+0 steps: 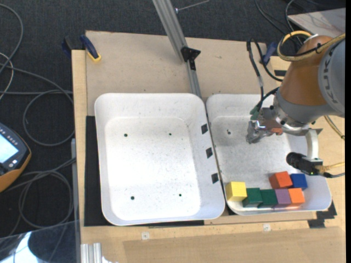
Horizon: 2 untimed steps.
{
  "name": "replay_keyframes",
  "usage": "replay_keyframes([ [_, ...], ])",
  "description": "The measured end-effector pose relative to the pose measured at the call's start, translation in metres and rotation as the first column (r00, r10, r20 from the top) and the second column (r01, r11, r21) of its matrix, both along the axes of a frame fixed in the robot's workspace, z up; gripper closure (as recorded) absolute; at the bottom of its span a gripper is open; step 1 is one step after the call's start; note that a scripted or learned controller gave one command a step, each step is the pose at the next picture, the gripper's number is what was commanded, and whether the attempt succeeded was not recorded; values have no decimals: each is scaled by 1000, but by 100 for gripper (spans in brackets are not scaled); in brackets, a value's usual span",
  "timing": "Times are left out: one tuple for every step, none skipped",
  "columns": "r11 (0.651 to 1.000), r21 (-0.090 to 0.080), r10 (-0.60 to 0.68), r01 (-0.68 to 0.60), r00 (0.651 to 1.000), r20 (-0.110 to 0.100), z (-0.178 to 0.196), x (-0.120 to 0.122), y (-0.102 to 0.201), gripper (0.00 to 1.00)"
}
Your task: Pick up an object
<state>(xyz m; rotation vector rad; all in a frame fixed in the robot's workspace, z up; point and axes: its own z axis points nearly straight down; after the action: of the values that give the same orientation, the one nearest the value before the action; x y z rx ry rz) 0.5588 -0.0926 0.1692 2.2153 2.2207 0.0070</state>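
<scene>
The blocks (269, 190) are clustered along the right bin's (233, 111) front edge, well apart from the pincer (254, 133), whose spread cannot be told, hung mid-bin.

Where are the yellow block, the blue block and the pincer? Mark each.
yellow block (237, 189), camera view, its top face.
blue block (299, 181), camera view, its top face.
pincer (253, 134), camera view, its lower tip over the right bin.
</scene>
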Motion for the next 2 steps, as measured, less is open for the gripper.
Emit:
replay_keyframes([
  [1000, 0, -1, 1, 1000, 0, 45, 2, 0, 100],
  [1000, 3, 5, -5, 1000, -3, 59, 20, 53, 100],
])
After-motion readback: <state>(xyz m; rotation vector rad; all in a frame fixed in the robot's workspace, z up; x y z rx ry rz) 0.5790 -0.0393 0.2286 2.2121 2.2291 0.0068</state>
